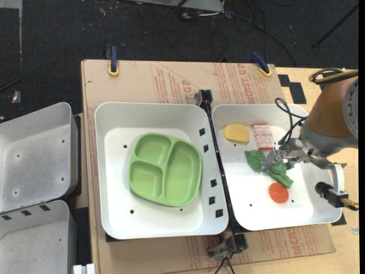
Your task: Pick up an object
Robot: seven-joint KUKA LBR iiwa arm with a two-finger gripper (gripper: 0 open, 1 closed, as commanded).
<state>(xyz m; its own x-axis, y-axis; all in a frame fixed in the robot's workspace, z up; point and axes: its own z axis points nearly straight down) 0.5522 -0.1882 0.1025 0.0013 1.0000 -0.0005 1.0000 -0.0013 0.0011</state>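
Green divided plate (166,169) alone in the left bin (108,130), well left of the claw (279,160). Yellow piece (236,133) and red-and-white packet (263,136) up-left of the claw in the right bin (302,213); green leafy object (258,160) touching its tip, grip and opening impossible to tell; orange disc (279,193) just below.
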